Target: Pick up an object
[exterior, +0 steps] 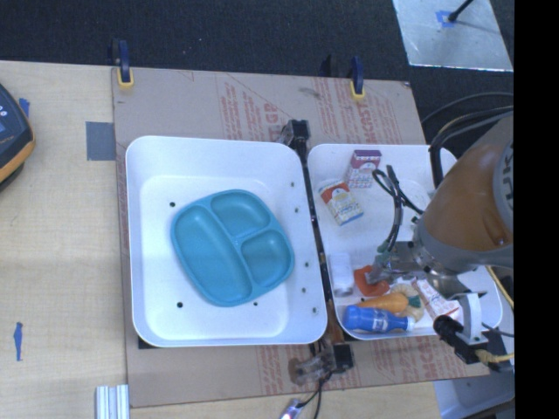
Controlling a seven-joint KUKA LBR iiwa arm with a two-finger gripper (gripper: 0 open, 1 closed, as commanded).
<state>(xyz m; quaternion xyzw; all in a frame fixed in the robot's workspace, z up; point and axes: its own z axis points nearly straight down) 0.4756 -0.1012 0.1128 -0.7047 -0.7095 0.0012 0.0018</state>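
Note:
My gripper reaches down into the near part of the right bin, over a cluster of small items. A red-orange piece lies right under its tip, touching or nearly so. Beside it lie an orange carrot-like toy and a blue bottle along the bin's front wall. Farther back in the same bin rest a small pink-and-white carton and a white packet with a red end. The arm's bulk hides the bin's right side.
The left bin holds a blue divided plate. Clamps join the bins at the back and the front. A black cable loops over the right bin. A yellow-and-black device sits at the bench's left edge.

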